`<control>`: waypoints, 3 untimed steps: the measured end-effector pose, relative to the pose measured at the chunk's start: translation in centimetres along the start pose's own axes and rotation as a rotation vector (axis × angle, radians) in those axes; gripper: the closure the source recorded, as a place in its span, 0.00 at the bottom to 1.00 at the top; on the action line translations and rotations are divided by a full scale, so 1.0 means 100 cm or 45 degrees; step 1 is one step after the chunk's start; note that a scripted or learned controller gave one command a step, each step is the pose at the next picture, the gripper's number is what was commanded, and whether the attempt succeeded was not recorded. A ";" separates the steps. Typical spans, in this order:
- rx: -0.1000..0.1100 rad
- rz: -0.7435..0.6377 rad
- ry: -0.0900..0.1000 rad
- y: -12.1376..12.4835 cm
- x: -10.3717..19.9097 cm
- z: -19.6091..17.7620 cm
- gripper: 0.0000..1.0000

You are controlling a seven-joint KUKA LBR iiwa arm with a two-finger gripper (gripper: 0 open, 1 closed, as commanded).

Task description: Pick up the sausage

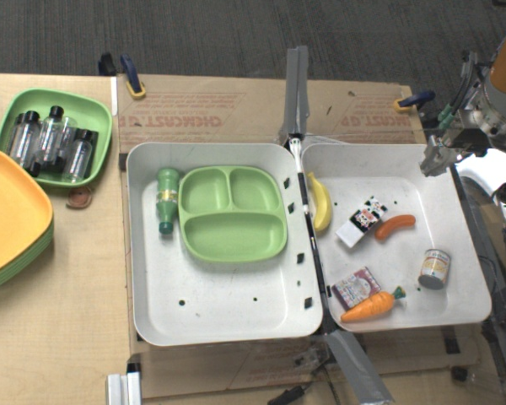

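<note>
One smooth, curved orange sausage [394, 225] in the white right bin [464, 226]; hand [436, 157] grip indiscernible.

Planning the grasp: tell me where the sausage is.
In the camera view the sausage lies in the right bin, toward its middle-right, just right of the small black-and-white carton and above the tin can.

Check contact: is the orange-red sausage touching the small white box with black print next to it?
Cannot tell. In the camera view the orange-red sausage lies right beside the small white box with black print in the right white bin; its left end meets the box edge with no plain gap.
</note>
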State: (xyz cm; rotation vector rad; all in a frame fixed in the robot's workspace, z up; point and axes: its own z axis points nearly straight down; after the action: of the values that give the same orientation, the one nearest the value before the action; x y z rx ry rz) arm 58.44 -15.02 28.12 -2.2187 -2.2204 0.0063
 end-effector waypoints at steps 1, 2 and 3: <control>-0.005 0.326 -0.001 -0.008 -0.041 -0.007 1.00; 0.001 0.687 0.001 0.032 -0.063 0.084 1.00; -0.001 1.024 0.001 0.066 -0.043 0.190 1.00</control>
State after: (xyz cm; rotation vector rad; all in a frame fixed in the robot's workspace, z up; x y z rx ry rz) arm 64.95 -19.35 9.11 -2.9119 -1.1755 0.0057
